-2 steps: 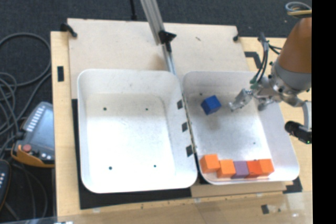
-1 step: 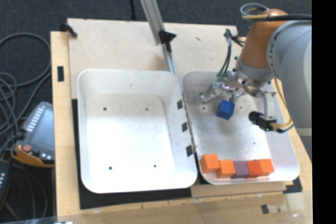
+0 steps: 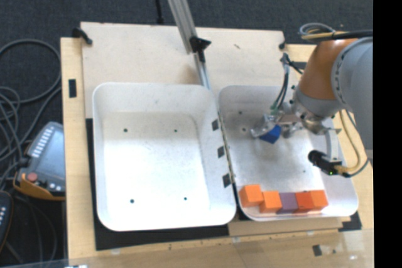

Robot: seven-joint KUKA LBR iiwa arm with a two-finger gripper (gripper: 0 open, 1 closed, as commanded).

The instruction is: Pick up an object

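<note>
Gripper [image 3: 271, 131] over the middle of the right bin [image 3: 242, 103], fingers apparently clamped on a blue block [image 3: 271, 134]; block likely light, rigid, best taken across flat opposite faces; orange blocks [image 3: 262, 196] along the near edge.

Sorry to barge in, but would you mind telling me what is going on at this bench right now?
The grey arm reaches into the right bin, its gripper low over a small blue object. Whether it has hold of it is unclear. A row of orange blocks and a purple block lies along that bin's near wall.
</note>
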